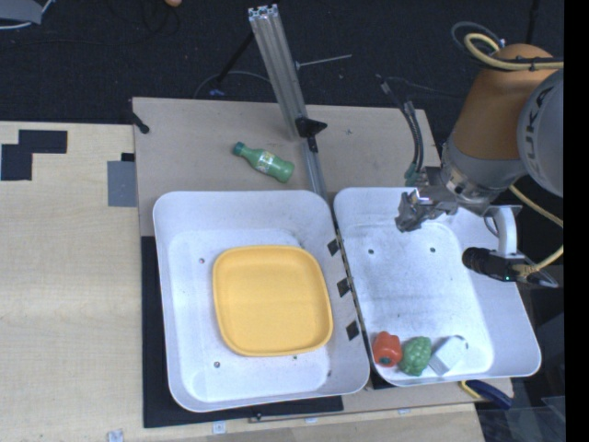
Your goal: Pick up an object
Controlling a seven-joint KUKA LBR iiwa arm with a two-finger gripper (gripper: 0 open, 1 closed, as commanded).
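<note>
My gripper (pixel 411 215) hangs over the far part of the right bin (pixel 433 274), pointing down and left, with nothing seen between its fingers. At the near edge of that bin lie a red pepper-like object (pixel 387 348), a green bumpy object (pixel 415 355) and a small white and grey block (pixel 444 354), close together. The gripper is well apart from them, toward the far side.
A yellow square plate (pixel 271 298) lies in the left bin (pixel 184 247). A green bottle (pixel 264 162) lies on the bench behind the bins. A metal rail (pixel 285 63) stands slanted at the back. Black clips (pixel 342 284) sit on the rims between the bins.
</note>
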